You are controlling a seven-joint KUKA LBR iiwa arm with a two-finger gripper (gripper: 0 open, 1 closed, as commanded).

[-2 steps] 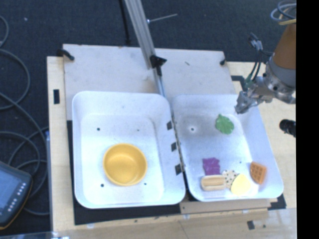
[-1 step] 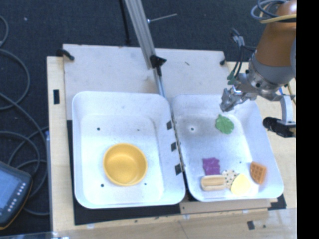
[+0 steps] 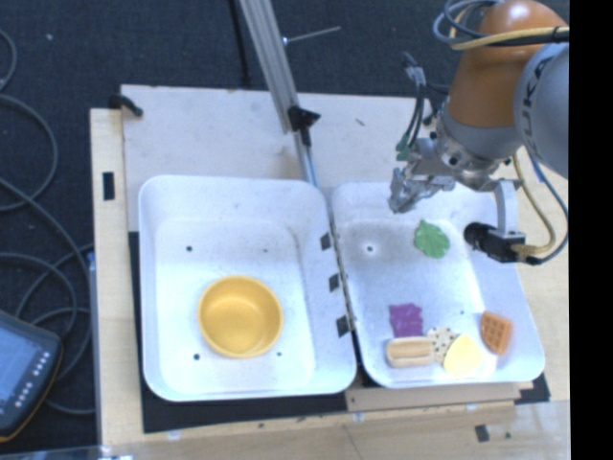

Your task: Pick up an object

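Five small items sit in the right-hand shallow white plastic bin (image 3: 369, 286): a crinkled green leafy toy piece (image 3: 432, 239) near the far wall, and along the near edge a purple blocky piece (image 3: 405, 318), a tan bun-shaped piece (image 3: 410, 352), a pale yellow wedge (image 3: 464, 356) and an orange waffle-textured piece (image 3: 496, 332). A small speckled item (image 3: 441, 340) lies between bun and wedge, too small to identify.

The gripper (image 3: 406, 195) hangs over the bin's far left part, near the green piece and up-left of it, not touching. I cannot tell how it is set; it reads as a dark cluster, nothing seen in it.

Handling, judged: the green piece looks the likeliest target. Probably light moulded plastic or rubber, somewhat springy, irregular rim (edges may slip out of a pinch). Best hold is across its narrowest middle, coming straight down. Not fragile.

Surface: bin floor is smooth, slightly sloped at the walls; a light piece could skate when nudged. Room is fair: open floor all round the green piece, far wall close behind it.

The left white bin (image 3: 172, 209) holds a round yellow plastic bowl (image 3: 240, 316), well apart. Both bins rest on the pale wooden counter (image 3: 192, 123).
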